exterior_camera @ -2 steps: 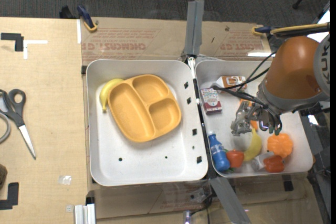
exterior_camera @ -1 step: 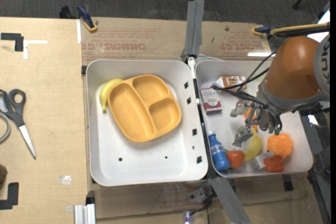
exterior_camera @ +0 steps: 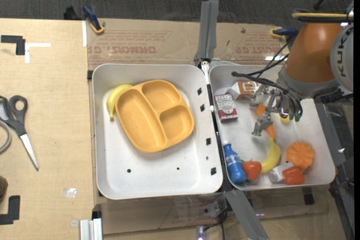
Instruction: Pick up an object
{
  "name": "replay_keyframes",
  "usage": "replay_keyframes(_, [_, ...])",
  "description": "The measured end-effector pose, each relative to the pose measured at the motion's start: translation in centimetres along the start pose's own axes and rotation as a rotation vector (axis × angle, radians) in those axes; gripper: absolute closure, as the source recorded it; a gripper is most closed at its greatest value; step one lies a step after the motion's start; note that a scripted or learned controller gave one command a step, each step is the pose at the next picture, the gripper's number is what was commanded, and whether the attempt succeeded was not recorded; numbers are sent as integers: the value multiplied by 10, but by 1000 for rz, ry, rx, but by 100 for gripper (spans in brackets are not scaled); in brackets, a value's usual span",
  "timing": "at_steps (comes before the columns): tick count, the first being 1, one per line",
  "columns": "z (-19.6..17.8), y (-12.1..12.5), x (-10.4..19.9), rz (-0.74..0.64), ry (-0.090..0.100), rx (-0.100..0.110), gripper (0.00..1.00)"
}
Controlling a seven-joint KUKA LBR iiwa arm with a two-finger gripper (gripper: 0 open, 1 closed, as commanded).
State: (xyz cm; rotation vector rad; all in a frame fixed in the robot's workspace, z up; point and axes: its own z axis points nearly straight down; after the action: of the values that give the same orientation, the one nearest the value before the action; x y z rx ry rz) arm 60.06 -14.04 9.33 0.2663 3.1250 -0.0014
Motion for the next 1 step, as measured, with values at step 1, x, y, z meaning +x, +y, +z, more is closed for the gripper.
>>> replay_keyframes(1, [-11, 0, -2, 0, -6, 0, 100])
